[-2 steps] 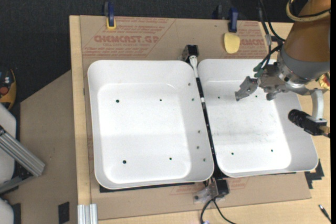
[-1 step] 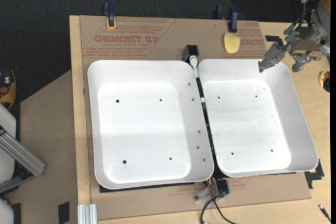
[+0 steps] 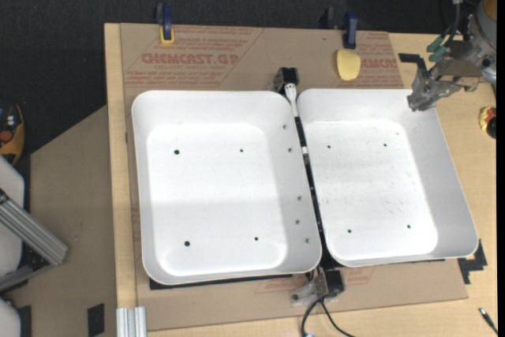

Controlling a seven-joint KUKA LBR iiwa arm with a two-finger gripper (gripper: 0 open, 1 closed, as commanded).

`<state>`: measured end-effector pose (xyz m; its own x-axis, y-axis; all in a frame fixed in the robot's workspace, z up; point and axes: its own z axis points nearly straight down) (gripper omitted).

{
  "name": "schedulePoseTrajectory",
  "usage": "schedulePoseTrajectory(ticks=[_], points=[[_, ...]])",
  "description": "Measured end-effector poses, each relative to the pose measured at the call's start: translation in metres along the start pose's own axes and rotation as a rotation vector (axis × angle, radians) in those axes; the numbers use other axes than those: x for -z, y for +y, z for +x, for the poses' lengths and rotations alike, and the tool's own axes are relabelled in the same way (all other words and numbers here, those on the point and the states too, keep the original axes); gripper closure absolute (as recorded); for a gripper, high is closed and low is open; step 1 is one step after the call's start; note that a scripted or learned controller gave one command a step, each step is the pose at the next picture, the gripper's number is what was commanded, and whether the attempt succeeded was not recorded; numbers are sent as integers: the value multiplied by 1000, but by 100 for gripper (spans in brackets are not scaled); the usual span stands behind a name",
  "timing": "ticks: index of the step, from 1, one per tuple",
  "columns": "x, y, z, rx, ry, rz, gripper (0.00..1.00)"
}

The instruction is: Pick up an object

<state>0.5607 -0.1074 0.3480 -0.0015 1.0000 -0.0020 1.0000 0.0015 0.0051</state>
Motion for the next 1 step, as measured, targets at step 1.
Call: schedulePoseTrajectory(ticks=[1], points=[[-87,-57,105,8,7,19,100]])
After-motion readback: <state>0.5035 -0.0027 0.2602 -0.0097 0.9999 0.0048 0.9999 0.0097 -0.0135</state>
